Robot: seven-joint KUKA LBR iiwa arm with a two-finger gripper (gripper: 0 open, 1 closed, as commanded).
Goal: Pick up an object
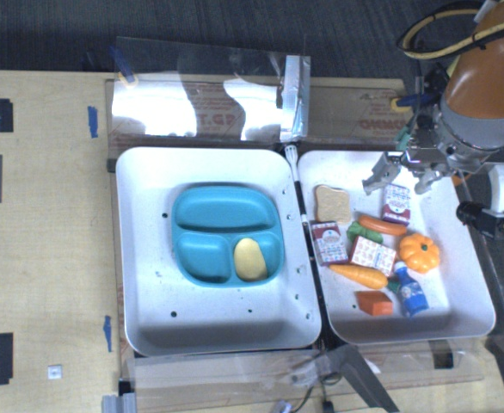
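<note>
My gripper (402,179) hangs over the back of the right bin (471,317), its two fingers spread open. Nothing sits between them. Just in front of the fingertips lies a small purple-and-white carton (396,203). Around it lie a bread slice (332,203), a red carton (328,242), a sausage (381,225), an orange pumpkin (419,252), a patterned white box (372,254), a carrot (359,274), a blue bottle (409,292) and a red block (373,303).
The left bin (140,308) holds a blue divided tray (226,213) with a yellow oval fruit (250,258) in its front right compartment. A clear taped panel (209,93) stands behind the bins. Yellow cables (433,24) loop above the arm.
</note>
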